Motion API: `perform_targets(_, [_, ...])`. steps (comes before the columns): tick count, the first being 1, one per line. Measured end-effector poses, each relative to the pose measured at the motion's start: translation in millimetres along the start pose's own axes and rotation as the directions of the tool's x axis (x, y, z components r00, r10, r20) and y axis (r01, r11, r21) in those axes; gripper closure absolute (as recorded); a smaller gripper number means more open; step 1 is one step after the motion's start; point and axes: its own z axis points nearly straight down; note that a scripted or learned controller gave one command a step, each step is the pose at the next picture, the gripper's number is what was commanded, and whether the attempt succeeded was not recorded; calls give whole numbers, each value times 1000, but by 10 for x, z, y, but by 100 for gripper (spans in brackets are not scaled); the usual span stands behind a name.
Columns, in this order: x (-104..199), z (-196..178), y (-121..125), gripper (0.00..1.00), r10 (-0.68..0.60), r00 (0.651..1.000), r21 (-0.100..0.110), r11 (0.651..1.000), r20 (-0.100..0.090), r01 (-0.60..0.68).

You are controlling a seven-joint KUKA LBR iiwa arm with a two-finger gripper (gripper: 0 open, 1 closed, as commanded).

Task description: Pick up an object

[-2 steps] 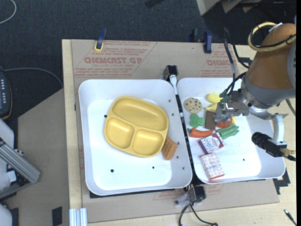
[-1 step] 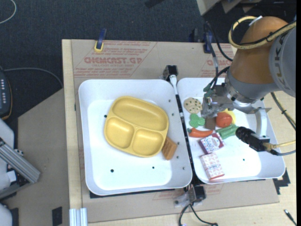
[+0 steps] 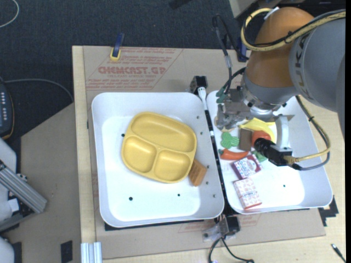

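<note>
My gripper (image 3: 230, 126) hangs low over the left part of the right bin (image 3: 312, 188), just above a cluster of small items. Under and beside it lie a green piece (image 3: 230, 141), an orange-red piece (image 3: 236, 154), a yellow piece (image 3: 258, 126) and a brown block (image 3: 245, 138). Two packets lie nearer the front: a dark red one (image 3: 245, 166) and a white-and-red one (image 3: 247, 193). The wrist hides whatever is between the fingers.
The left bin (image 3: 109, 201) holds a yellow three-compartment plate (image 3: 159, 146) and a small brown block (image 3: 197, 173) at its lower right. A black cable plug (image 3: 269, 149) trails off the wrist over the right bin. Cardboard lies under both bins.
</note>
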Motion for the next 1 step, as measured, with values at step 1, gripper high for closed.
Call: perform_targets(1, [42, 4, 2, 100, 5, 1000, 2, 1000, 1, -5])
